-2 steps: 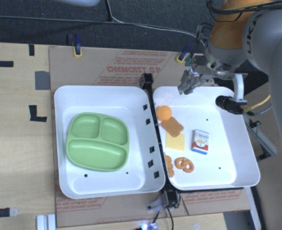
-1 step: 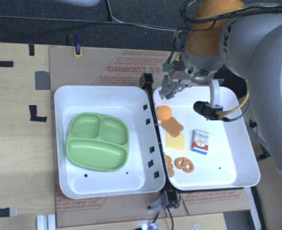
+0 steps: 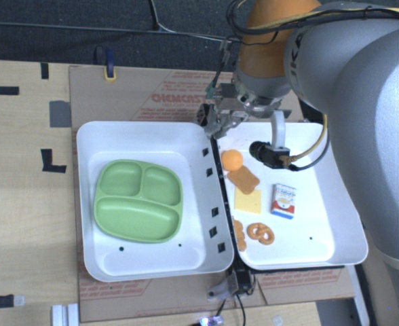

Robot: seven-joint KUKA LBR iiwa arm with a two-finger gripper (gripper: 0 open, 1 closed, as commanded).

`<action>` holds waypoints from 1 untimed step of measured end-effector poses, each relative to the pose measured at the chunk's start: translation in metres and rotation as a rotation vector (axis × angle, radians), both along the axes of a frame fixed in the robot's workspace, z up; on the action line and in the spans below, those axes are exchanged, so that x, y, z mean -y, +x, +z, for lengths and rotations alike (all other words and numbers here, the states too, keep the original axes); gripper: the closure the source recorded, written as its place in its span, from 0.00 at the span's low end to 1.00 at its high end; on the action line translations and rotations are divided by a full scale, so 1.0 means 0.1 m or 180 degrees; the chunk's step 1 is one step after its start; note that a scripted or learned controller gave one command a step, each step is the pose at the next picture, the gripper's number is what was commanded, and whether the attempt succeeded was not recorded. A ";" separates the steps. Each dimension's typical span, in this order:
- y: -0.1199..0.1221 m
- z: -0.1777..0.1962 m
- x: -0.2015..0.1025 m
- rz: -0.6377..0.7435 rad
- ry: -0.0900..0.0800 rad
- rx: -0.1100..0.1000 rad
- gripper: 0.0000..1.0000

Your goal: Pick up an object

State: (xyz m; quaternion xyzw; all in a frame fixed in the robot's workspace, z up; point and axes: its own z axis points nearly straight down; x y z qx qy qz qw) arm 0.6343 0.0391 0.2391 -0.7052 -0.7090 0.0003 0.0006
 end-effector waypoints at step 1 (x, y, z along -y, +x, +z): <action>0.01 -0.03 -0.60 0.0004 0.0000 0.0000 1.00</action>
